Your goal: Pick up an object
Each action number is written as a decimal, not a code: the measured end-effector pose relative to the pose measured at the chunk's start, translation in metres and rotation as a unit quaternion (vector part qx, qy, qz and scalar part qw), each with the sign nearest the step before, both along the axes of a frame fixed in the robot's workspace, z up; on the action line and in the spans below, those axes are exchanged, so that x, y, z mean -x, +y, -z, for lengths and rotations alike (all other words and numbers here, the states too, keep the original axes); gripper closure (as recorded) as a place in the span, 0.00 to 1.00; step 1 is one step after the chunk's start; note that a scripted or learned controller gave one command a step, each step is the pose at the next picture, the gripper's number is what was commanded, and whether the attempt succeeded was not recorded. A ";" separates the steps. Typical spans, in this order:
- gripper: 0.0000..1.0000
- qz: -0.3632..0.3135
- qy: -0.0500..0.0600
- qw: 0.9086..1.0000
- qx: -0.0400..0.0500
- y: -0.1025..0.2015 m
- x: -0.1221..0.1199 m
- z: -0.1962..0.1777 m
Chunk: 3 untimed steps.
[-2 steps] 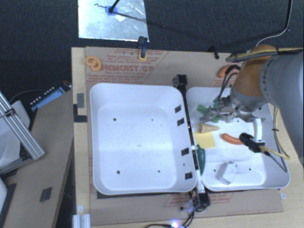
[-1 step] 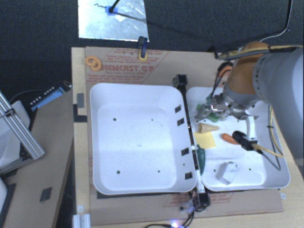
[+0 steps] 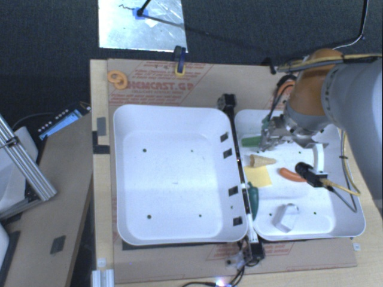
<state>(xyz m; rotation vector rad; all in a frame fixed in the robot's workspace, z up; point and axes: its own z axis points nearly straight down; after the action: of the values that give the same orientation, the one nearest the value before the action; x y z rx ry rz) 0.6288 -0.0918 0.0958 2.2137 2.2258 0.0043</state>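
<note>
Right bin (image 3: 350,223) holds clear cup (image 3: 286,216), cone (image 3: 261,160).

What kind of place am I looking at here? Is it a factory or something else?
Probably a robotics research lab, not a factory. A robot arm reaches over two white bins taped onto cardboard, and the right one holds small toy-like items, such as a yellow block and an orange carrot.

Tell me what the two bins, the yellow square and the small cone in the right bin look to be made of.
Bins: likely moulded plastic, smooth white with a soft sheen and rounded rims. Yellow square: flat, matte, possibly foam or soft plastic; hard to tell. Cone: tan, matte, probably a plastic toy, though its surface is too small to read.
</note>
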 end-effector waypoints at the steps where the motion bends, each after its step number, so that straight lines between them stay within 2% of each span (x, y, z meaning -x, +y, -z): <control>1: 1.00 -0.004 -0.004 1.000 -0.002 0.093 -0.007 -0.095; 2: 1.00 -0.002 -0.001 1.000 -0.001 0.141 -0.031 -0.108; 3: 1.00 -0.005 -0.004 1.000 -0.003 0.243 -0.025 -0.193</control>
<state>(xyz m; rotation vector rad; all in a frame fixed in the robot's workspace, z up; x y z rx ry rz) 0.6539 0.1514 0.2884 2.2025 2.2351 0.0189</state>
